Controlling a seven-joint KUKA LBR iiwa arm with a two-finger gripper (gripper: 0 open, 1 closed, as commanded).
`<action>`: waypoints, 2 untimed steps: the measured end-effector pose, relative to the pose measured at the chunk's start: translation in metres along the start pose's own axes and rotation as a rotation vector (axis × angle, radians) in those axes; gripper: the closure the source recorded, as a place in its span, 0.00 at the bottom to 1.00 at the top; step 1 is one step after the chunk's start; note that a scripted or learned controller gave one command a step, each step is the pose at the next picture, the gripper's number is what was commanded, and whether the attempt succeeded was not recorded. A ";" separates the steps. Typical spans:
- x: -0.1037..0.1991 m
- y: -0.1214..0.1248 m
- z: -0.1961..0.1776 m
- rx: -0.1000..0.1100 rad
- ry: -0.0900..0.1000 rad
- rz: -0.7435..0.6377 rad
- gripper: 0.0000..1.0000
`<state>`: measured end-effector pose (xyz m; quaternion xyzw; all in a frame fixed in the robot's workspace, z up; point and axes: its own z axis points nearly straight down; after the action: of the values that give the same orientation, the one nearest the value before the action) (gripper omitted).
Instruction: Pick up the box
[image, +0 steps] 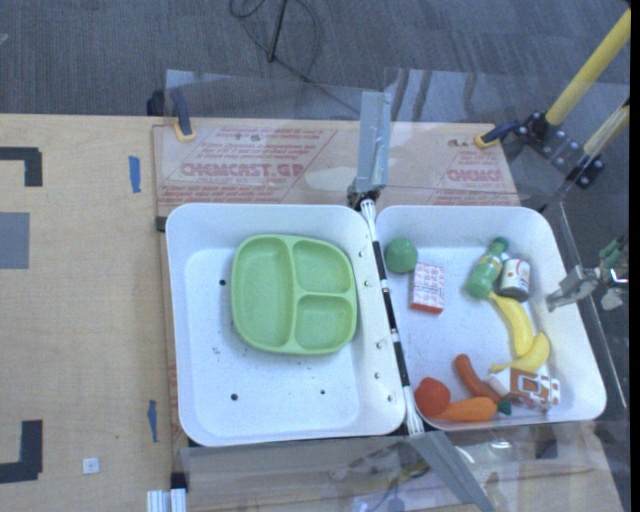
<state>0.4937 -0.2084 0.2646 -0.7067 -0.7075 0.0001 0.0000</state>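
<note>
A small red-and-white box (428, 288) lies flat in the right bin (455, 222), near its left wall and just below a green ball (401, 254). My gripper (578, 286) sits at the right bin's right rim, well to the right of the box and apart from it. Nothing shows between it and the box except a green bottle (485, 272) and a small can (515, 279). A second small orange-and-white carton (531, 385) lies in the bin's near right corner.
A banana (522, 330), a sausage (472, 375), a tomato (431, 396) and a carrot (467, 409) fill the right bin's lower part. The left bin (200, 330) holds a green divided plate (294, 294). Yellow poles (590, 70) stand at the far right.
</note>
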 end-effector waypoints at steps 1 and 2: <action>0.039 -0.012 -0.052 -0.002 -0.001 0.041 0.00; 0.020 -0.013 -0.159 -0.003 -0.002 -0.076 0.00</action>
<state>0.4804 -0.1886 0.4235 -0.6794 -0.7338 -0.0001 -0.0017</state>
